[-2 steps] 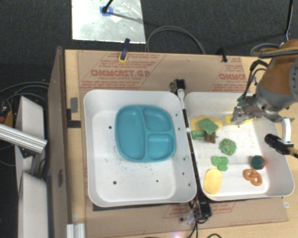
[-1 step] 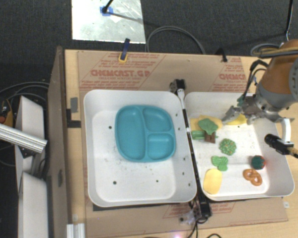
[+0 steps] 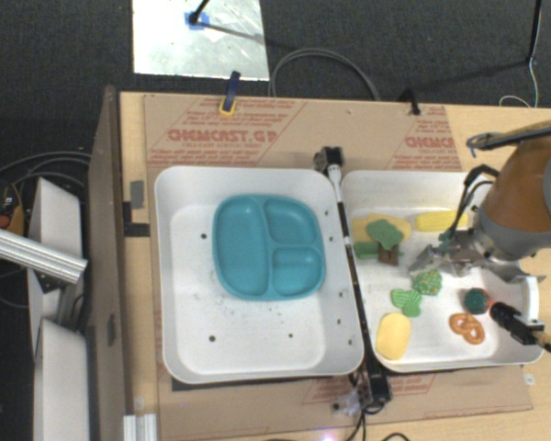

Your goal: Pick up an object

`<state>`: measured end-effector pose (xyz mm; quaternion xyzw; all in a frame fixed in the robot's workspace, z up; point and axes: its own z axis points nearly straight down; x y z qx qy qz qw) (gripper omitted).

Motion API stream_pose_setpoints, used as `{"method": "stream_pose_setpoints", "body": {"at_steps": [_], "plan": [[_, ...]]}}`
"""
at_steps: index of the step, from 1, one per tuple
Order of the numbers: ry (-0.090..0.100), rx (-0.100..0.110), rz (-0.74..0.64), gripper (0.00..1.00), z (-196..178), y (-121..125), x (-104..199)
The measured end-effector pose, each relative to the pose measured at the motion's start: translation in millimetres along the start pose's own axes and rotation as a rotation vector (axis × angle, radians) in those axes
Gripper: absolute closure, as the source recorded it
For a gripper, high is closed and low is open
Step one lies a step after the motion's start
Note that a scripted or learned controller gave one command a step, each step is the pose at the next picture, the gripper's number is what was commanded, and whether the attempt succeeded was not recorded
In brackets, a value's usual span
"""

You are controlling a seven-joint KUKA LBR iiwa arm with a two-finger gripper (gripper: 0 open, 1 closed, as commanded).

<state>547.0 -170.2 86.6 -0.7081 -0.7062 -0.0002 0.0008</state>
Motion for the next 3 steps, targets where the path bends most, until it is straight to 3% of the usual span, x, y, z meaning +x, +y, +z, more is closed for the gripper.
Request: {"method": "stream_pose_setpoints", "body": {"at_steps": [1,2,3], "plan": [[0.001,0.002,-0.008,0.0,2.8,-36.7,51.7],[-0.002,-0.005,-0.006,1.0,-8.5,-33.7,49.1],[0.0,-0.013,-0.016,1.0,-103.3,15.7,129.8]]}}
